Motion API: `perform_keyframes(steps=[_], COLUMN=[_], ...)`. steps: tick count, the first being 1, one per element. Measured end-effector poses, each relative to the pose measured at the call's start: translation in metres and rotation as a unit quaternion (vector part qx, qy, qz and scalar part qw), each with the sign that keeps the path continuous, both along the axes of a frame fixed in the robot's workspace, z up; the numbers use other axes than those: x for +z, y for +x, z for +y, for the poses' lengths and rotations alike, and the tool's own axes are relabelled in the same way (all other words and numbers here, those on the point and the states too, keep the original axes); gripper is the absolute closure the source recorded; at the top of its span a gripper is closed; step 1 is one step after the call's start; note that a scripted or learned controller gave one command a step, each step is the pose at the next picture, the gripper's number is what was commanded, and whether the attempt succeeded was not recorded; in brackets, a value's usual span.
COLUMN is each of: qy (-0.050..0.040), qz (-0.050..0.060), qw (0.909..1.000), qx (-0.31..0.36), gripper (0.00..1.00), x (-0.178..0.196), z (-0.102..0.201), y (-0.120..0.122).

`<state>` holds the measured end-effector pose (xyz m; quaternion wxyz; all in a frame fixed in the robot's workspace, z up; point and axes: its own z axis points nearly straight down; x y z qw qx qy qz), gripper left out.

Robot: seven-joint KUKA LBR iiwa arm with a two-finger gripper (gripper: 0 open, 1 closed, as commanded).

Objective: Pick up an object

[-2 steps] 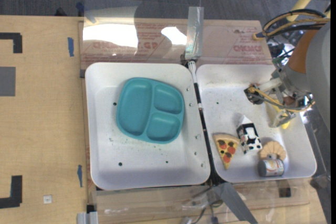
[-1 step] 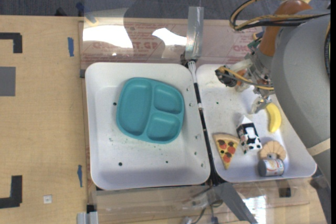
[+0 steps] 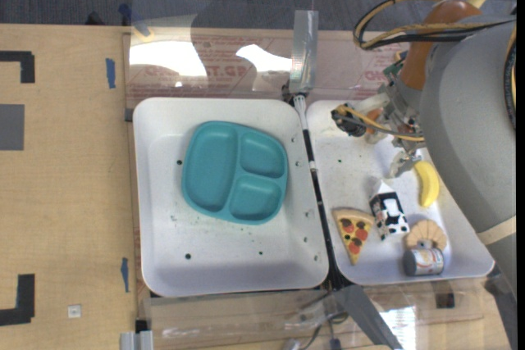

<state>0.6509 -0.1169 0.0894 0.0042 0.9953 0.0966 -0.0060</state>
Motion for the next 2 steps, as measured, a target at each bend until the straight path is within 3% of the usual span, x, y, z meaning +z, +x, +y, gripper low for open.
perform_keyframes(steps=[2], qy=[-0.0010], qz=[0.002], qw=[1.0000], qx=[-0.006], gripper=[0.00], x=[-0.0003], z=[0.0054], y=[0.0015])
